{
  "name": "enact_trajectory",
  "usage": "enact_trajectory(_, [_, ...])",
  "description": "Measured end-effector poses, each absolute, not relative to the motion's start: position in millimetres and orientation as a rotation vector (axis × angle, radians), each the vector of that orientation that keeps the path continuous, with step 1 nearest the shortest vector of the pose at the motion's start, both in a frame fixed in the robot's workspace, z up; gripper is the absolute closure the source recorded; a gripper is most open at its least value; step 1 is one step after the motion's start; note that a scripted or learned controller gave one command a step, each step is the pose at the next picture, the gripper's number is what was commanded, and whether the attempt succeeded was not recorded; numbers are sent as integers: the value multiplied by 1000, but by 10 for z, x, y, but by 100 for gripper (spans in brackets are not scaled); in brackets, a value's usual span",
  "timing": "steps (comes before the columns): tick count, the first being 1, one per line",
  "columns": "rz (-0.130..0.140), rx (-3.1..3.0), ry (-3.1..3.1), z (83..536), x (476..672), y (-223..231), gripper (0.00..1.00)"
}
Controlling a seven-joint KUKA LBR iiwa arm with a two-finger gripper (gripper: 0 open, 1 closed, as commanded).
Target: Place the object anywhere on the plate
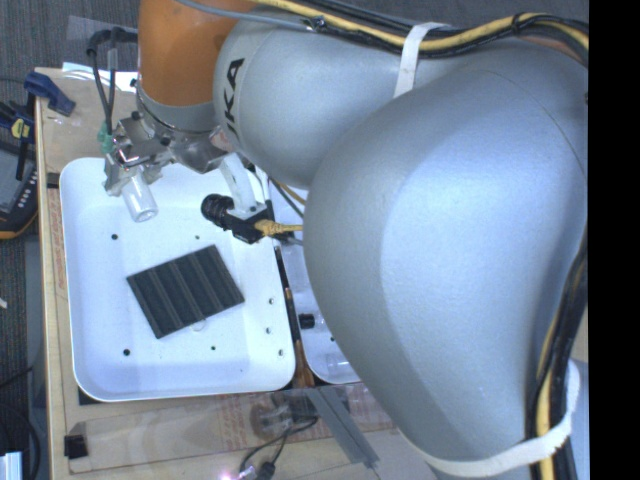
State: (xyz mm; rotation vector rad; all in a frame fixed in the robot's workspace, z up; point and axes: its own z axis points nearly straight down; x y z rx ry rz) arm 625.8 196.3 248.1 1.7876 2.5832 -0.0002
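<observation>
We see a dark grey ribbed rectangular plate [185,290] lying flat in the left shallow white bin [100,363], with the claw [135,183] hovering near its upper-left corner.

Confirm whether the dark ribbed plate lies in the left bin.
Yes. The dark ribbed plate lies flat on the floor of the left bin, below the tool.

The grey arm [330,98] bears black letters "KA", the visible end of its brand name, just below the orange band [185,38].
</observation>
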Motion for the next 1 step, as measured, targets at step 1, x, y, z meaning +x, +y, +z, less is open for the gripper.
enact_trajectory(1, [0, 1787, 2584, 2481, 6258, 1963, 0])
